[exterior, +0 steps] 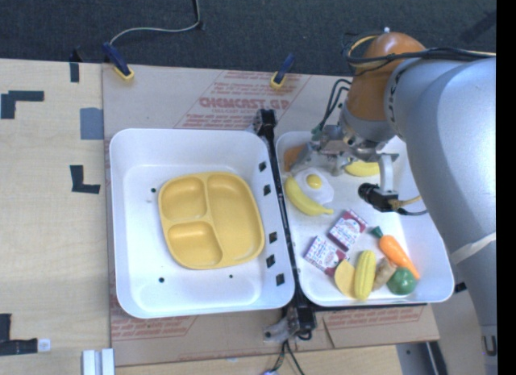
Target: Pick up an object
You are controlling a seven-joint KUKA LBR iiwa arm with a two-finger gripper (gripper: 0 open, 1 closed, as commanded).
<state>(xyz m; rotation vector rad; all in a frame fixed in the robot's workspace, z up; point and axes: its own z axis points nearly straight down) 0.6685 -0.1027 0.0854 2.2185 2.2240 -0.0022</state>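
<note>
clearly mid-approach, not yet a pick: gripper (329, 152) lowered over the far end of the right bin (439, 272), hanging just above the fried egg (314, 184) and the banana (302, 197). nothing seen pinched by the tool, and too dark and crowded at the tip to read its state, so cannot tell. candidates all in that right bin: banana curved against the egg near the divider, a second yellow piece (362, 168) partly hidden under the wrist, two small red packets (337, 240) in the middle, then corn (364, 273), a carrot (397, 255) and a green vegetable (401, 282) bunched at the near right corner. left bin (129, 228) holding just a yellow divided plate (211, 219), well apart from the arm. probably the descent step, with egg or banana as the likely target judging by what lies directly below. next move calls for a short straight drop, centred on one item rather than the seam where egg and banana touch, then a firm close and a lift. risk of nudging the banana aside or clipping the bin wall, given how close the tool sits to the divider.
</note>
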